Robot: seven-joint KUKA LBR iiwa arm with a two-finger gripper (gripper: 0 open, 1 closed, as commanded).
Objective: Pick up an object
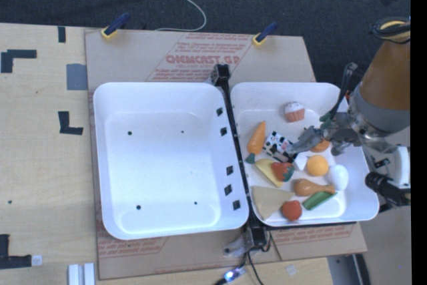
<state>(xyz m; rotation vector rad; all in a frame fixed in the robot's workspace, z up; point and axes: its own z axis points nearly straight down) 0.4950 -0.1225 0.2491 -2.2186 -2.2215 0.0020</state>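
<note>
Gripper [315, 141]: dark metal, two-fingered, reaching from the right into the right bin [267, 98], low over the toy food; its opening and any hold cannot be told.

Right bin, shallow white plastic with rounded corners, contents: one pink-topped cupcake [294, 111]; one orange carrot [257, 137]; one black-and-white spotted piece [278, 143]; one yellow wedge [268, 171] with a red strawberry [283, 171] on it; one round orange [317, 165]; one white egg [338, 177]; one tan drumstick [308, 187]; one green stick [318, 200]; one red tomato [291, 210]; one beige flat slice [267, 201].

Left bin [160, 163]: same make, four small dark dots on its floor.
</note>
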